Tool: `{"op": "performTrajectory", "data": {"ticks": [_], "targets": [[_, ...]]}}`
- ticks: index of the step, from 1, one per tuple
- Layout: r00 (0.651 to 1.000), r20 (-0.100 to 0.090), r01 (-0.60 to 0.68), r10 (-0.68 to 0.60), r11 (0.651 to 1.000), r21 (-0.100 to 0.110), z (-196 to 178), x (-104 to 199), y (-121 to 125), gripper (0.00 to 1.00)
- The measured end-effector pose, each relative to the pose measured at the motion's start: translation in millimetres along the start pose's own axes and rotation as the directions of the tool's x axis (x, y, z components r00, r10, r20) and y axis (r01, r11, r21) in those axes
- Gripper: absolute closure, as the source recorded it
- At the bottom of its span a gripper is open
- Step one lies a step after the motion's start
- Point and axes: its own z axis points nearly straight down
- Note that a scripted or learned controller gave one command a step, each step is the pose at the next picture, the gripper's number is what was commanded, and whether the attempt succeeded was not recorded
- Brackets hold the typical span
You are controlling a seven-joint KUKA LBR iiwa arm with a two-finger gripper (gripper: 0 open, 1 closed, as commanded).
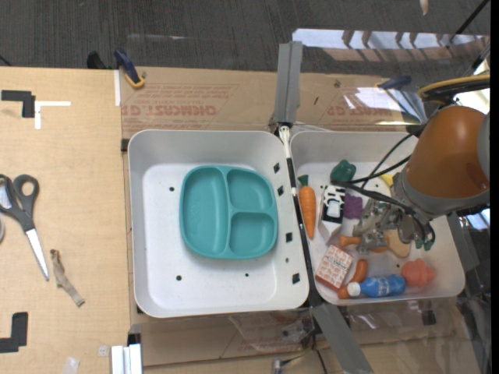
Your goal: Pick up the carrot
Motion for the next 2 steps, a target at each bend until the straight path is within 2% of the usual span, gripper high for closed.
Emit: {"op": "performTrajectory", "data": {"ticks": [1,2], "targets": [[0.968,-0.001,0.249,-0.249,0.968,-0.002,-102,31,49,1.00],[0.895,-0.002,0.446,-0.446,0.895,-0.003,-90,15,58,1.00]]}}
